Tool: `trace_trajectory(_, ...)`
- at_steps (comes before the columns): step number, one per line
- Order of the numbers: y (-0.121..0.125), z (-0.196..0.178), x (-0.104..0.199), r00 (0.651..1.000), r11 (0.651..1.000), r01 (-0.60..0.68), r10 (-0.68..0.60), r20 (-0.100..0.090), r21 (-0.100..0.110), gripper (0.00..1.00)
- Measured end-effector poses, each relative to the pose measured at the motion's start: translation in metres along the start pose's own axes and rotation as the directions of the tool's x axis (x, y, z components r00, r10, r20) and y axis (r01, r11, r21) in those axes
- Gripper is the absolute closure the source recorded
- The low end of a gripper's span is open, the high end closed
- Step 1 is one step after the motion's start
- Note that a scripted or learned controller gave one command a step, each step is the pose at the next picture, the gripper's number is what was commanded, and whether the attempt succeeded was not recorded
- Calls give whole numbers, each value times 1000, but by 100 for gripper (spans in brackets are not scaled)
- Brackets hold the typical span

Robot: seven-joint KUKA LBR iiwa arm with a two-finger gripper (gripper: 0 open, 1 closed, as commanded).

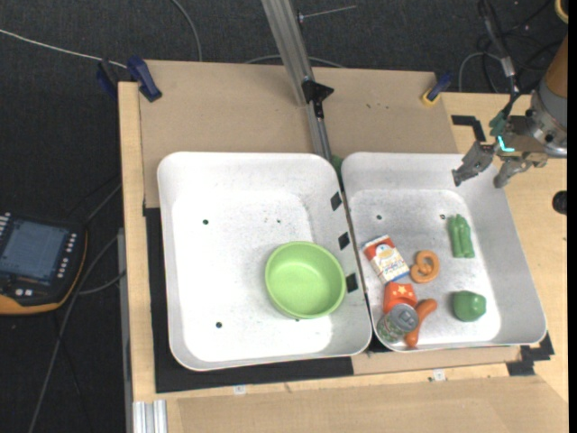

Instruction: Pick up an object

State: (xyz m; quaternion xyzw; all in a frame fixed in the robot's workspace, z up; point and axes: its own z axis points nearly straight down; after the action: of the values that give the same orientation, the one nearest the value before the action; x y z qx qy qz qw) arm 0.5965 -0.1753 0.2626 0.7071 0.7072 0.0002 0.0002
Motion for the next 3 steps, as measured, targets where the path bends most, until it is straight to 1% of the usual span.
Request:
trace_trajectory(1,0,0,0,1000,1000,0,0,0,0,0)
trace_trajectory(2,5,44,4,1000,1000,1,-1,-1,3,0)
trace_trajectory(3,7,91,-4,1000,1000,0,0,-1,4,0)
